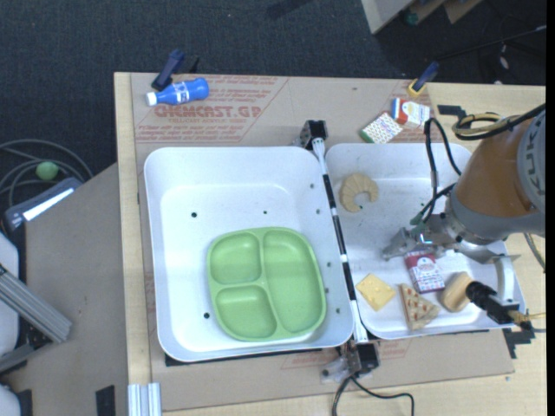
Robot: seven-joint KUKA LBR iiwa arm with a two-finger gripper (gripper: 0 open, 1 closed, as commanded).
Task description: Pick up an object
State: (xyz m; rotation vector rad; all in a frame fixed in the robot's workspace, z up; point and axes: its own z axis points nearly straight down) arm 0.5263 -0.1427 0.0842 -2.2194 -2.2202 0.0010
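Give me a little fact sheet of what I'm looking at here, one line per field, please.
left white bin: holds a green plastic divided tray
right white bin: holds toy food and the arm's hand
toy food: tan bitten doughnut-shaped piece, yellow cheese wedge, pizza slice, small red packet, tan bread-like lump
hand: low over the right bin, just above the red packet
bench behind bins: blue and white bottle, small printed cartons
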